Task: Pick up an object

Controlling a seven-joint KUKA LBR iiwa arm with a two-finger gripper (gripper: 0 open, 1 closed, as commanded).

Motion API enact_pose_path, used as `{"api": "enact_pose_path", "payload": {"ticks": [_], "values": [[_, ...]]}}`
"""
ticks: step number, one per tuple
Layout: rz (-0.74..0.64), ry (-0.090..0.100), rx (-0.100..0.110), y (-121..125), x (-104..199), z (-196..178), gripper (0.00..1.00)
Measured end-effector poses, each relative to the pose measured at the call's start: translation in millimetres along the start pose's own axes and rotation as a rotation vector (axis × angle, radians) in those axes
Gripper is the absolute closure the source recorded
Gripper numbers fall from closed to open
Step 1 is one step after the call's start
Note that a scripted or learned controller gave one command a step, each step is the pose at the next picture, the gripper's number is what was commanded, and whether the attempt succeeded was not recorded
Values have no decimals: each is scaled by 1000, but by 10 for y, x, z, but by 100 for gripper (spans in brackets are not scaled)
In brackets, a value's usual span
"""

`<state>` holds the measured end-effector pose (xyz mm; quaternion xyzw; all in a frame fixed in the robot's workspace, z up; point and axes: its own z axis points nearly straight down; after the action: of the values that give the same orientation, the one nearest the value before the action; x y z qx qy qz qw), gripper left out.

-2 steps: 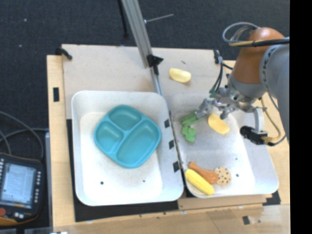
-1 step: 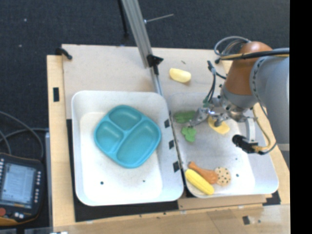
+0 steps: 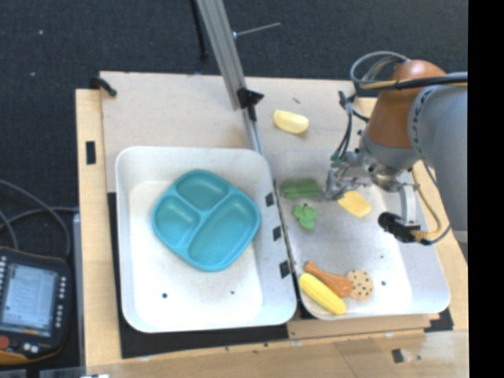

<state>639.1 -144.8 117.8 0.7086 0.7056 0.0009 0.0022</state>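
Note:
My gripper [image 3: 339, 183] hangs over the upper middle of the right bin [image 3: 409, 282], reaching in from the right. A yellow cheese-like wedge [image 3: 355, 204] lies just right of and below its tip. A green flat piece [image 3: 300, 188] lies just to its left, and a small green broccoli-like piece [image 3: 305, 216] sits below that. At the bin's front lie a yellow corn cob [image 3: 321, 294], an orange carrot [image 3: 329, 279] and a round speckled cookie [image 3: 361, 284]. Nothing shows between the fingers.
A blue divided plate [image 3: 206, 219] lies in the left bin [image 3: 142, 305]. A yellow lemon-like object [image 3: 290, 121] rests on the bench behind the bins. A slanted metal post [image 3: 224, 46] rises from the bench at the back. Cables hang by the wrist.

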Motion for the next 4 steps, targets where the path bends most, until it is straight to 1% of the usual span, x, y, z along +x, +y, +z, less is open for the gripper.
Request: {"api": "enact_pose_path", "payload": {"ticks": [1,2,3,4], "values": [[-1,1,-3,-25,-39,-639,100],[-6,1,-2,-10,-51,-1036,100],[-10,2,4,-87,471,-974,100],[-12,3,4,-215,1061,-988,100]]}}
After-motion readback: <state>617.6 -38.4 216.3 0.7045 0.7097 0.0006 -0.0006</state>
